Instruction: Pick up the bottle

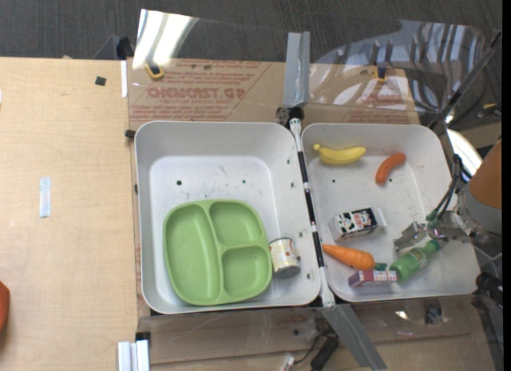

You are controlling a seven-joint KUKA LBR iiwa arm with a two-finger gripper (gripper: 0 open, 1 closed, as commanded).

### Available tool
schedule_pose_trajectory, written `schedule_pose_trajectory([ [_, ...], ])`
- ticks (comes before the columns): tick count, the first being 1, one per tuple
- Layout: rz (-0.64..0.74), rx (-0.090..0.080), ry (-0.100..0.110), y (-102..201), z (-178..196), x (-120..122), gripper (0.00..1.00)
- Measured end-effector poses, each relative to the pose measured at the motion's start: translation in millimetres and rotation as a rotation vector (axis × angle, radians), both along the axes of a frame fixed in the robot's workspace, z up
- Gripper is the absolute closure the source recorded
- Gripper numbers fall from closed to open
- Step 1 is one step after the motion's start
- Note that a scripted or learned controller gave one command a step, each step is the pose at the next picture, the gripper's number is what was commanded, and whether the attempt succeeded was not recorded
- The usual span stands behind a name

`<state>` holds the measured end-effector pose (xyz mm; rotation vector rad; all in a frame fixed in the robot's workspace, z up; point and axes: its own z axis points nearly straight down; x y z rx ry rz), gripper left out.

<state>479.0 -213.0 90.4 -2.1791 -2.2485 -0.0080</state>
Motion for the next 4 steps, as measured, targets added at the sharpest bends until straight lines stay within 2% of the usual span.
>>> schedule_pose_trajectory([
  [1,0.084,-0.012,-0.003,104,1,103,0.0],
  [2,0.135,0.024,-0.021,193,47,133,0.0],
  [3,0.146,-0.013,-0.004,128,101,156,0.0],
  [4,0.163,-0.012,-0.002,113,8,179,0.0],
])
